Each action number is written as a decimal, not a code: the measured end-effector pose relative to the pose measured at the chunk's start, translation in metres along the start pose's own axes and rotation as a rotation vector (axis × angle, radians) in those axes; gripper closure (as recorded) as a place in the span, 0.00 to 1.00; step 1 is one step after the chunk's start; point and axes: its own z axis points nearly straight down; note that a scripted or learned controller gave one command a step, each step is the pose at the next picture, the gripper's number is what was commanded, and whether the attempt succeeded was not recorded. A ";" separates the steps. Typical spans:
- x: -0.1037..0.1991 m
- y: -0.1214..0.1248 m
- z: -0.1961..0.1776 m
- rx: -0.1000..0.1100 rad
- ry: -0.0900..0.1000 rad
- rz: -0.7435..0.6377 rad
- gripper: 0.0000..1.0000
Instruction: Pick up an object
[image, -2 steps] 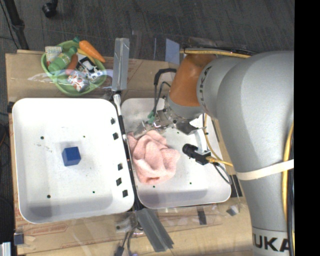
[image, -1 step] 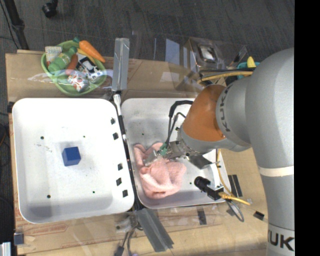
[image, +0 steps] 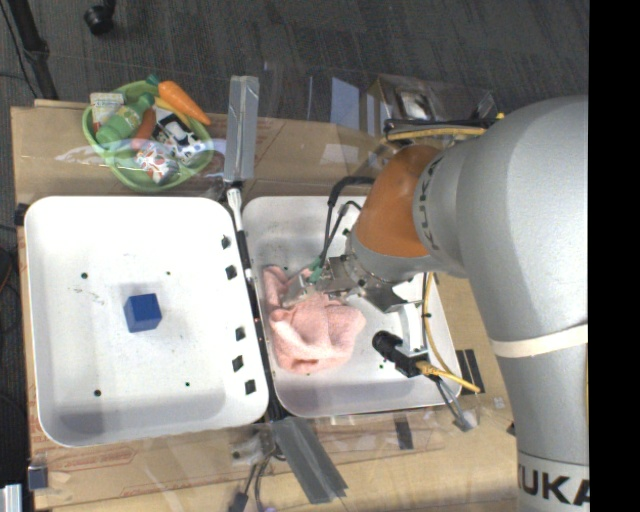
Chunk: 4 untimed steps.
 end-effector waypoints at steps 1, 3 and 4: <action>-0.015 0.061 0.000 0.000 0.001 -0.014 0.00; 0.013 0.090 0.000 0.002 0.001 -0.257 0.00; 0.001 0.090 -0.011 0.000 -0.001 -0.197 0.00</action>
